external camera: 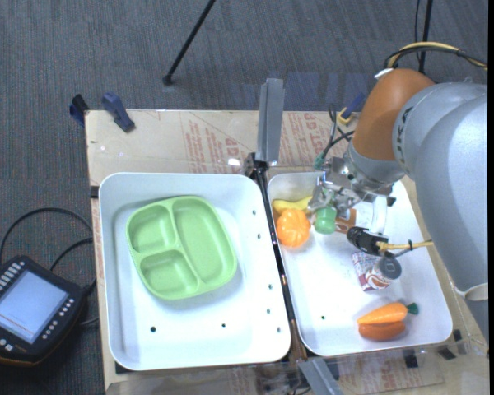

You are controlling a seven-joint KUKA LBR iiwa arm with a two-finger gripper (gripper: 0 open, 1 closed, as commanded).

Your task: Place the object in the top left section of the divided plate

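A light green divided plate (181,246) lies in the left bin (115,319); its top left section (152,230) holds nothing. My gripper (328,202) is low over the back left of the right bin (420,303). A small green object (323,221) sits right under its tip, touching or nearly touching it. An orange pumpkin-like toy (292,228) lies just left of the green object, and a yellow banana-like piece (291,206) lies behind the toy.
A crumpled red and white wrapper (370,271) lies mid right bin, and an orange carrot toy (384,320) rests near its front right corner. A small brown item (347,217) sits beside the green object. A metal divider (271,130) stands between the bins at the back.
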